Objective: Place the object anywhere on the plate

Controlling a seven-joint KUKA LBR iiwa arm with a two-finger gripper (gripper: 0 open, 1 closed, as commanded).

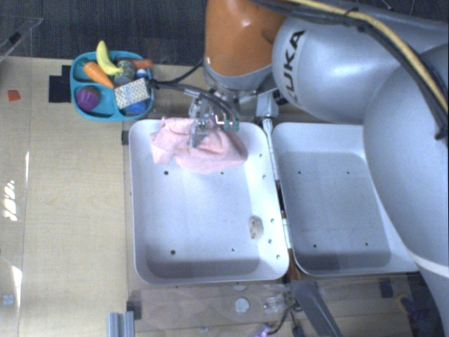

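Observation:
A crumpled pink cloth lies at the far end of the left bin. My gripper hangs from the orange-banded wrist directly over the cloth's middle and reaches down into its folds. A small beige object rests near the left bin's right wall, well in front of the gripper. The blue divided plate sits on the bench beyond the bin's far left corner. It carries a banana, a carrot, a purple piece and a speckled grey block.
The right bin stands beside the left one, partly under the big grey arm. A black cable runs from the plate's side toward the wrist. Wooden bench surface stretches to the left.

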